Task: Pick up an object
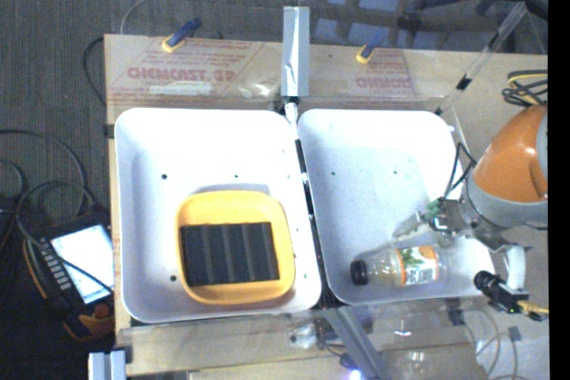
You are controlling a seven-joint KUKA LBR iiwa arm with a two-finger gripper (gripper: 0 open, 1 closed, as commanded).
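A clear plastic bottle [403,267] with a black cap and an orange and green label lies on its side in the right bin [374,165], close to the front wall, with the cap pointing left. My gripper [434,222] hangs low over the bin's right side, just above and behind the bottle's base end. The grey arm with its orange band [515,166] leans in over the bin's right rim. A yellow rounded tray-like object [235,248] with a dark ribbed insert rests in the front half of the left bin [160,156].
The two bins meet at a central divider [303,182]. Behind them a cardboard sheet [205,76] lies under clear plastic, with a metal post [295,49] at its middle. Cables and a lit device [76,258] lie on the floor to the left.
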